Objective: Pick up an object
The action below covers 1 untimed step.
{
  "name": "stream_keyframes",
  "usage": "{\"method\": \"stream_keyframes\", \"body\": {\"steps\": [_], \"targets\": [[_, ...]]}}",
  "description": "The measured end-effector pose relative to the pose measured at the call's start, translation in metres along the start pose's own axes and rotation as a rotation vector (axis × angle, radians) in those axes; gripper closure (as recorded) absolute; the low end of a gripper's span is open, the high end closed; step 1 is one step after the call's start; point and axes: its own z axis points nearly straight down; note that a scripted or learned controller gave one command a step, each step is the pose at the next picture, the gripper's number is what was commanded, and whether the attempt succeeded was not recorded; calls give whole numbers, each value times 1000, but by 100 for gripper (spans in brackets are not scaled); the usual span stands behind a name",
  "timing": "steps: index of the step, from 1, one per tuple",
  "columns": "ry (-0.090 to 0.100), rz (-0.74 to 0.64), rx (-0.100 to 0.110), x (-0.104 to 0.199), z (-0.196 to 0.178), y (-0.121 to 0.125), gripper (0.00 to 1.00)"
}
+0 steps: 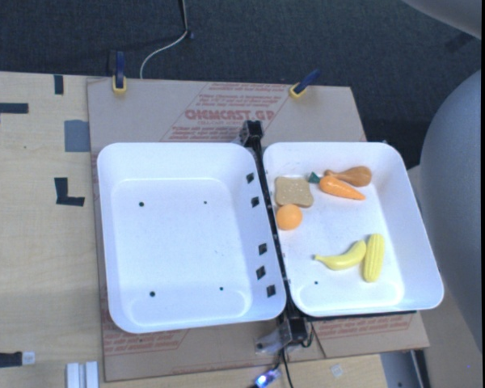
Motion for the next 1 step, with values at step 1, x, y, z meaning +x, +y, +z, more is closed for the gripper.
{"method": "stream_keyframes", "body": {"steps": [1], "targets": [[4, 0, -15, 2, -10, 1, 100]]}}
